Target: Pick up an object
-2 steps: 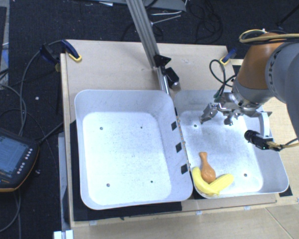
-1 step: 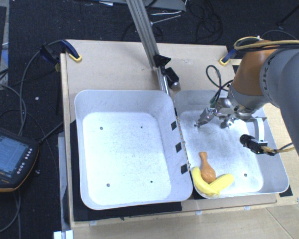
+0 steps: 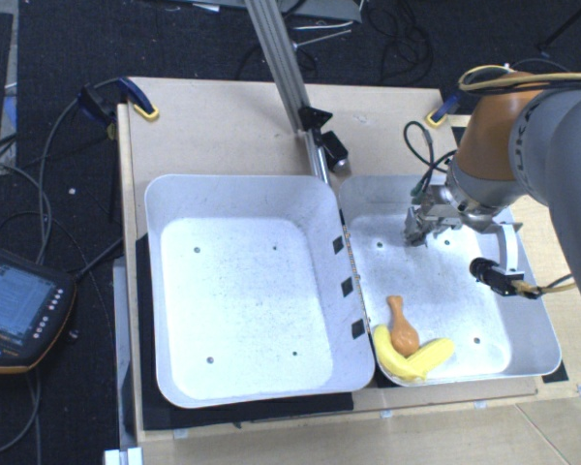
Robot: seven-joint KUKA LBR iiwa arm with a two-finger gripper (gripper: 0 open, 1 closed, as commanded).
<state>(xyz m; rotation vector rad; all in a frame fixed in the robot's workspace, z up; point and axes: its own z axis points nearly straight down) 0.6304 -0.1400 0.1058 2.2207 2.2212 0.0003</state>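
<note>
While the gripper (image 3: 418, 229), its state impossible to tell, hovers in the right bin (image 3: 537, 352), it must reach the banana (image 3: 413, 358).

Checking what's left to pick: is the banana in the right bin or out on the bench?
In. The banana lies inside the right bin, at its near-left corner, beside an orange drumstick-shaped toy.

A teach pendant (image 3: 15, 308) lies on dark floor beside the bench (image 3: 232, 129).
</note>
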